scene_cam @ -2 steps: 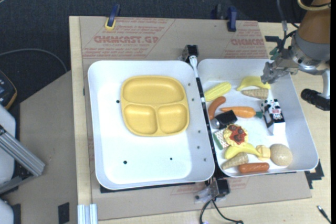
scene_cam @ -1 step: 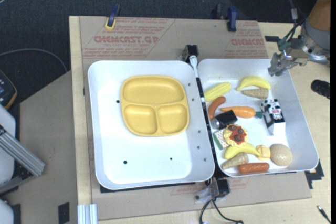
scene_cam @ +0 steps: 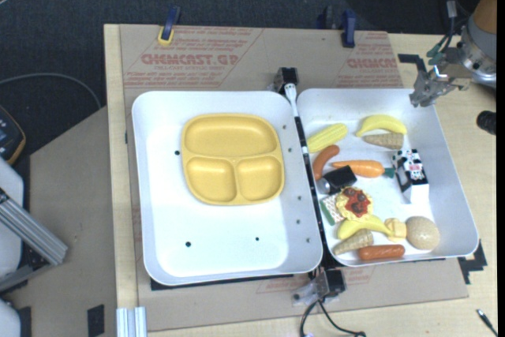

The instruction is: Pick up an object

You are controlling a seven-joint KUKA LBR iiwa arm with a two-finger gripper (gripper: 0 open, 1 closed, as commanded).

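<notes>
Camera view: gripper (scene_cam: 424, 93) hanging at 2 o'clock, over far right corner of right bin (scene_cam: 451, 170), nothing seen betw. its tips; how wide the jaws stand, can't tell. Toy food piled in that bin: banana (scene_cam: 382, 124) near 1 o'clock, carrot (scene_cam: 359, 167) mid, sausage (scene_cam: 380, 252) at 5. Yellow divided tray (scene_cam: 233, 157) in left bin (scene_cam: 158, 233), 9 o'clock side.

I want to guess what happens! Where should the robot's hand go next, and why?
Probably left and down a little. The hand hovers at the right bin's far corner, holding nothing, and the banana lies nearest, with the other toy food further in.
</notes>
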